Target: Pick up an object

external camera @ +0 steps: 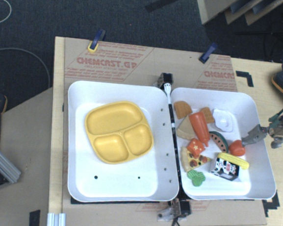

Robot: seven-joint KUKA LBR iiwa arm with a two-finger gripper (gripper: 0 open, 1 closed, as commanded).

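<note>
Right bin (pixel 253 186): tomato (pixel 237 147) just beside end effector (pixel 255 135).

Yellow three-compartment plastic plate (pixel 118 132) sits in left shallow white bin (pixel 75 143); heap of small plastic toy foods (pixel 209 140) in right shallow white bin (pixel 260 164), gripper (pixel 255 135) at its right rim.

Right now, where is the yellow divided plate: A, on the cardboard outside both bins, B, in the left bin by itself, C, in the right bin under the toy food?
B: the yellow plate lies alone in the left bin, while the toy food fills the right bin.
</note>
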